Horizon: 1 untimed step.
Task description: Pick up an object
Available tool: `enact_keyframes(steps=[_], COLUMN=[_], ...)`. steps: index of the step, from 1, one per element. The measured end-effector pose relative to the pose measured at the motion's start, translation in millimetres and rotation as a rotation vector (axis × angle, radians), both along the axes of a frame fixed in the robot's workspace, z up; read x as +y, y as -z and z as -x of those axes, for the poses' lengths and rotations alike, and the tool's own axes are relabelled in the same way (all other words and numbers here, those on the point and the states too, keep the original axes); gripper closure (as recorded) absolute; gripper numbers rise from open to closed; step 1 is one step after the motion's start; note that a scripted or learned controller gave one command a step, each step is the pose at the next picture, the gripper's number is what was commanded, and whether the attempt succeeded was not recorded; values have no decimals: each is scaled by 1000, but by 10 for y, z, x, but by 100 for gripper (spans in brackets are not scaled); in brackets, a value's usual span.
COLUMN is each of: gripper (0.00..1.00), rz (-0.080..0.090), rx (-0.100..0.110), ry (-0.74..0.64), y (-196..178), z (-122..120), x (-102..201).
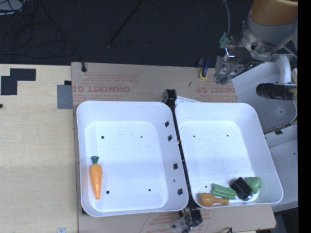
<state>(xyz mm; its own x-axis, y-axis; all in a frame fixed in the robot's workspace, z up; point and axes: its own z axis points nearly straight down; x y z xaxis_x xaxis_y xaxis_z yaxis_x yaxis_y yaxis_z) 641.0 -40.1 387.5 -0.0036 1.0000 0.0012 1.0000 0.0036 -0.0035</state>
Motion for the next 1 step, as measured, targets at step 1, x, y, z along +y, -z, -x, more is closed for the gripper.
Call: enact_keyframes(steps=[1], gripper=[100], rz=[3], rx=[1], ry=[8], y=[321], z=[-24], x=[-695])
